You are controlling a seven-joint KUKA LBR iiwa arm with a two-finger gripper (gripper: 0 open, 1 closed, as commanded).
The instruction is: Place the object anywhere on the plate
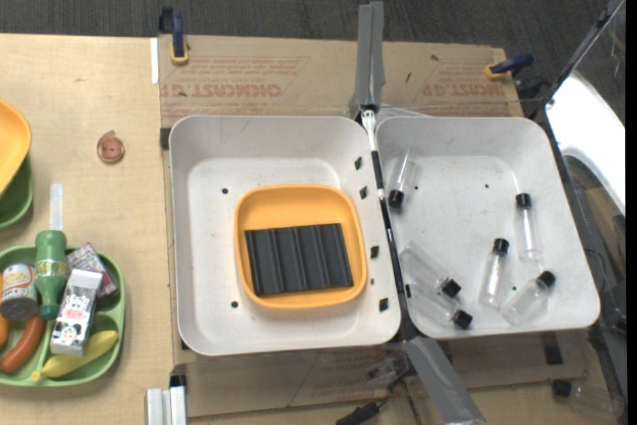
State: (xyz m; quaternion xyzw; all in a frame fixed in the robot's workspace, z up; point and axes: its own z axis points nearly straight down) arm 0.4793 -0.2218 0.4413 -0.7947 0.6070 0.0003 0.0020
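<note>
1. Dark grey ribbed block [299,259] – lying flat on the orange plate [299,197], roughly centred, ribs running away from the camera, plate rim showing on all 4 sides.
2. Plate seated on the floor of the left white bin [189,244], about midway between its walls.
3. Claw: impossible to tell whether spread or pressed together.
4. Right white bin [468,144] just beside the left one, their inner walls meeting along a row of small black clips.
5. In the right bin, 6 clear vials [495,272] with black caps, scattered: 1 near the dividing wall at the upper left, 1 toward the right wall, 4 clustered along the near side, some tilted at different angles.
6. Under both bins, a sheet of brown printed cardboard [239,80] – held at its far corners by 2 clamps [176,37].
7. Upright grey post [370,50] rising behind the seam between the bins.
8. Well off to the left on the wooden bench [80,85]: a green tray [100,353] of toy food with a green bottle [49,264] standing in it, a yellow bowl [10,149] cut by the frame edge, and a small pinkish round item [111,147].
</note>
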